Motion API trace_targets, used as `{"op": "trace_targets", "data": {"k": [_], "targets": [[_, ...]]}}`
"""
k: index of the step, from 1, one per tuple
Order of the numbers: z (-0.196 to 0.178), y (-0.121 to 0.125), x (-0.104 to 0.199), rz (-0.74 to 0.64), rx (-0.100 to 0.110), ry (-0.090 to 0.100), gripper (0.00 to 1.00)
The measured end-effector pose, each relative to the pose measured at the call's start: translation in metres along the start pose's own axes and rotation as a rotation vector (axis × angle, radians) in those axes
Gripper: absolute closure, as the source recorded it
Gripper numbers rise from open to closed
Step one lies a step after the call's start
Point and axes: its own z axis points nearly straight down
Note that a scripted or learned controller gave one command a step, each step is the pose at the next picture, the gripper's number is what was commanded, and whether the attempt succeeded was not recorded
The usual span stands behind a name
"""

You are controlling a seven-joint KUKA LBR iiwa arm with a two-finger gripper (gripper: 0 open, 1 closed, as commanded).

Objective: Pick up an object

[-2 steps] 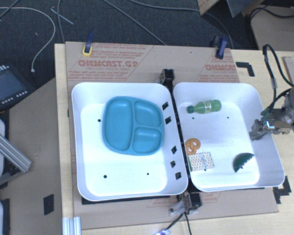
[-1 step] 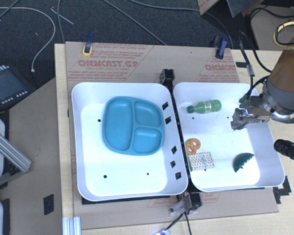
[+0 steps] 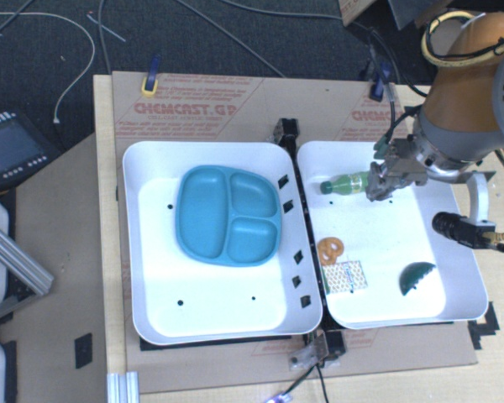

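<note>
In the right bin [image 3: 454, 309] lie a green bottle [image 3: 346, 185] near the back left, a brown pretzel [image 3: 329, 248], a small patterned packet [image 3: 346, 277] and a dark green half-round piece [image 3: 417, 276]. My gripper [image 3: 381, 183] reaches down at the bottle's right end. Its dark body covers that end of the bottle, so the hold on it is hidden.
A blue divided plate [image 3: 227, 215] lies in the left bin [image 3: 151, 250]. A black divider with clips [image 3: 296, 225] runs between the bins. A black cable connector [image 3: 458, 225] hangs over the right bin's right side.
</note>
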Motion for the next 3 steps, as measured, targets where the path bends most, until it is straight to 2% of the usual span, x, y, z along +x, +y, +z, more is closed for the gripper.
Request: {"op": "trace_targets", "data": {"k": [1, 2, 3], "targets": [[0.012, 0.021, 0.049, 0.001, 0.002, 0.001, 1.00], [0.004, 0.051, 0.095, 0.001, 0.000, 0.000, 1.00], [0.012, 0.074, 0.130, 0.003, 0.001, 0.000, 1.00]]}}
